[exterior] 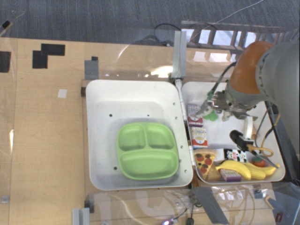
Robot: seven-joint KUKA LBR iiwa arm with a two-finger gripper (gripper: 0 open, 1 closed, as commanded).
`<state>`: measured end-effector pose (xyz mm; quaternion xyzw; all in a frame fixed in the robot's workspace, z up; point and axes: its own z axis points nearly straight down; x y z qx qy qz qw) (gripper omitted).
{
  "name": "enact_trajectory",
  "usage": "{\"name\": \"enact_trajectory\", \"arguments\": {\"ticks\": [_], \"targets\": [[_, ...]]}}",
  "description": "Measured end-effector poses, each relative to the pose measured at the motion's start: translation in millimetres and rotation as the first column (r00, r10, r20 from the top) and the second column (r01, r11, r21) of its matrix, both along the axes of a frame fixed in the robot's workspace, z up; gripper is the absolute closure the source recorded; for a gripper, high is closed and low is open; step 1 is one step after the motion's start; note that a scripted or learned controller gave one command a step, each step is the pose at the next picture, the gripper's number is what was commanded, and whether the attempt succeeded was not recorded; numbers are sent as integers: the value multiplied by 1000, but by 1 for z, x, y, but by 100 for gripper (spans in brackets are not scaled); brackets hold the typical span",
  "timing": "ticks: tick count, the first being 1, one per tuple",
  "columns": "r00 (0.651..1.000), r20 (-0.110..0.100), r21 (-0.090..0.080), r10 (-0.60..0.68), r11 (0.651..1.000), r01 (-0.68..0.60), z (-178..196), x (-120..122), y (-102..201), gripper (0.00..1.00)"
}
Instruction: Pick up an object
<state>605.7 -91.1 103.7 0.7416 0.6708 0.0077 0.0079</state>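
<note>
1 banana (247,169) | 1 green plate (147,150) | 2 bins (101,125) | end effector (216,108) grip: cannot tell

The arm (269,74) runs out of the picture at the right edge, and its bulk covers the upper right corner of the right bin (187,92). The gripper (220,108) beneath it is too small and cluttered to show how its fingers stand. Just beside it, a green thing (212,116) is half hidden and too small to name. Lower in that bin, a purple-topped block (230,175) covers part of the banana (251,169), and the black-and-white patterned item (233,154) above the banana is too blurred to name.
</note>
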Motion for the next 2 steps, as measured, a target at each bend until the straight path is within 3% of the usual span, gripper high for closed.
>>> {"name": "enact_trajectory", "arguments": {"ticks": [1,2], "targets": [[1000,8,4,2,1000,-2,13,3,3,100],[1000,7,4,2,1000,-2,13,3,2,0]]}}
